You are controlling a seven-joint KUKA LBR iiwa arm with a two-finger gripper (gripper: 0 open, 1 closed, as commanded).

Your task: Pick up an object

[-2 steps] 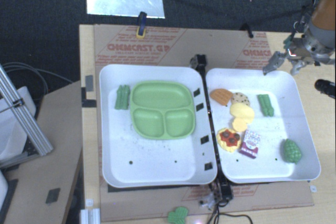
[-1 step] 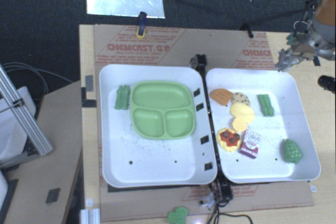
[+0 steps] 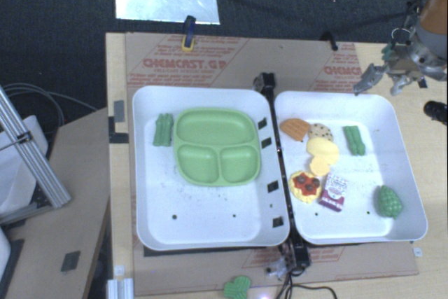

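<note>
Down at the front edge of the bench (image 3: 210, 262) lies a little green toy (image 3: 236, 286), outside both bins. It is too far out for me to bother with. Most toys sit together in the right bin (image 3: 402, 150): a yellow lump (image 3: 322, 148), a pizza piece (image 3: 305, 185), a small box (image 3: 334, 192) and a green bumpy ball (image 3: 389, 201). That bin is closest to my tool (image 3: 383, 79), which hangs above its back corner, its two fingers spread apart with nothing between them. A green plate (image 3: 215, 146) rests in the left bin (image 3: 150, 171)

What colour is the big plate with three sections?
Light green. The plate shows best in the camera view, inside the left bin.
</note>
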